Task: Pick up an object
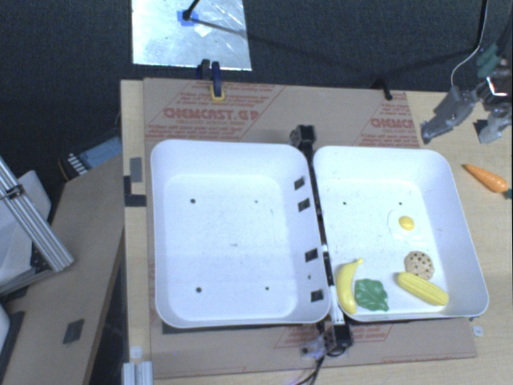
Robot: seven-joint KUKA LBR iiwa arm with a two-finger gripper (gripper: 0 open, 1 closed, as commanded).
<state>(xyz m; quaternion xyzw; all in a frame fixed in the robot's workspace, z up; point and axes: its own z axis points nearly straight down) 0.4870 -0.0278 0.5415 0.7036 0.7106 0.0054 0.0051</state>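
Nothing is picked yet: the gripper [467, 124] hangs open and empty, well apart from the banana [347, 286] in the right bin [461, 215].

Gripper [469, 124] up at the far right, fingers spread, above the right bin [449, 215]. Inside, near the front: banana [347, 285], green leaf [372, 295], corn [422, 289], cookie [418, 264], fried egg [405, 223]. Carrot [487, 178] outside on the bench.

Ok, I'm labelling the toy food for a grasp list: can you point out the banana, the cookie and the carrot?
banana [346, 286]: camera view, middle of its curved yellow body.
cookie [418, 264]: camera view, centre of its speckled top.
carrot [487, 177]: camera view, middle of its orange body, outside the right bin.
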